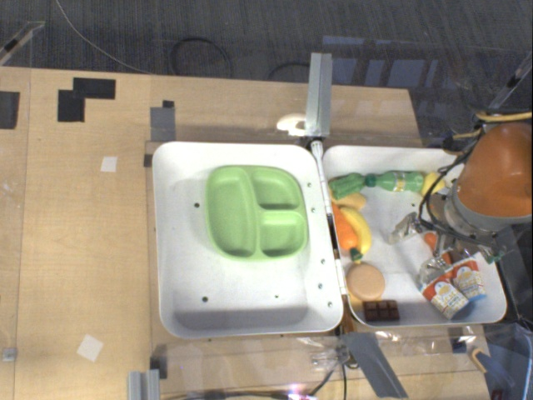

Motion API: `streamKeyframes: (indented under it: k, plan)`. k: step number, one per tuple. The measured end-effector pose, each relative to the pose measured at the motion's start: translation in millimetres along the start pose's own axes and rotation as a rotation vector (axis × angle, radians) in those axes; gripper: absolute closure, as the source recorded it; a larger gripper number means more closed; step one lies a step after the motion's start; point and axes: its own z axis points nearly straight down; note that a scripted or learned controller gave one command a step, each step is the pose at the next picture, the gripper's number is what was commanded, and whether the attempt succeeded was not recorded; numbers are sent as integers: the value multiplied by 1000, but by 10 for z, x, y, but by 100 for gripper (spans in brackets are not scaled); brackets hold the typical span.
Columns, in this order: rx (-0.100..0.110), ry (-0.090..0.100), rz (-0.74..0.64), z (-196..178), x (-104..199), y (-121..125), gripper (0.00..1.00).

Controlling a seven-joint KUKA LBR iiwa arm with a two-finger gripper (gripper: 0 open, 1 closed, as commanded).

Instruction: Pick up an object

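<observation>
Two bins: the gripper (pixel 433 248) hangs in the right bin (pixel 400 215) above a small carton (pixel 454 288); banana (pixel 354 223) and bottle (pixel 379 182) lie left. Fingers unclear.

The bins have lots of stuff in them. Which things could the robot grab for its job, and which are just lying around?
For the job:
gripper
green bottle
banana
carrot
round biscuit
chocolate piece
small cartons

Just lying around:
green tray in the left bin
right bin
black cable on the floor
</observation>
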Motion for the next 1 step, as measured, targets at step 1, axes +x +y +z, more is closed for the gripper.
streamKeyframes:
  k: [1]
  plan:
    - [6, -9, -1, -138, -41, -12, 100]
